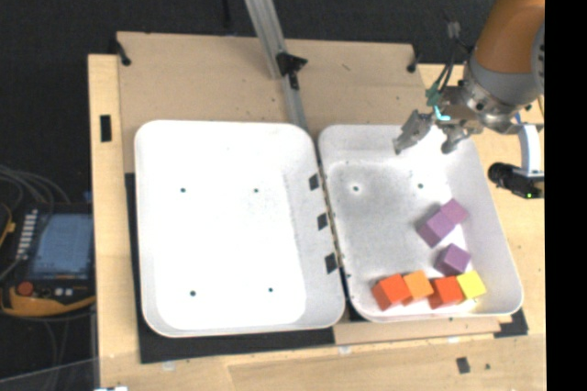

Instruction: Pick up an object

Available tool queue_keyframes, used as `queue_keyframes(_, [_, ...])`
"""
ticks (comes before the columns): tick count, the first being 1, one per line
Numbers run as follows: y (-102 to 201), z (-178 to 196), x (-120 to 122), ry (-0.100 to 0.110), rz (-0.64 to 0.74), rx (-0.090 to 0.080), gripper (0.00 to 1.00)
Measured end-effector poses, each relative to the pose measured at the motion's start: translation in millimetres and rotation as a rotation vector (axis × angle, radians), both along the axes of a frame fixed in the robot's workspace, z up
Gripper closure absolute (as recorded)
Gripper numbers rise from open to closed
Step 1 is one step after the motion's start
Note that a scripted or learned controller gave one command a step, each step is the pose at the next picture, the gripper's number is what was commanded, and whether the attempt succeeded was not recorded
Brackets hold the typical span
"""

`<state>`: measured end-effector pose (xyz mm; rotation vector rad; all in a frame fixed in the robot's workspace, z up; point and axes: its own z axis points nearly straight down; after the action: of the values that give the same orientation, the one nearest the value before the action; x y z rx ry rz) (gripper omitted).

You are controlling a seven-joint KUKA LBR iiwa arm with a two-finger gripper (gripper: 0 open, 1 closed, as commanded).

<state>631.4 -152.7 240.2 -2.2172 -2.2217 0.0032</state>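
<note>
Fingers (408, 134) splayed apart and bare over right bin's (495, 224) far edge; best move nearward, centre over larger purple block (444, 222), descend straight.

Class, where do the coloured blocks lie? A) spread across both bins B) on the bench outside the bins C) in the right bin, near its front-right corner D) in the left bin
C: the purple blocks, orange blocks and yellow block all lie in the right bin, far from the gripper at its back edge.
</note>
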Motion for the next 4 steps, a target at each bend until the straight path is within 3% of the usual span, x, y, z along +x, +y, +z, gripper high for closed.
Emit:
queue_keyframes(1, [-0.2,2.8,0.8,-0.004,0.002,-0.002,0.0])
queue_keyframes(2, [-3.9,-59.5,-3.2,0.001,-0.003,-0.002,0.0])
queue_keyframes(4, [0.0,-143.4,-0.7,-0.005,-0.005,-0.004,0.0])
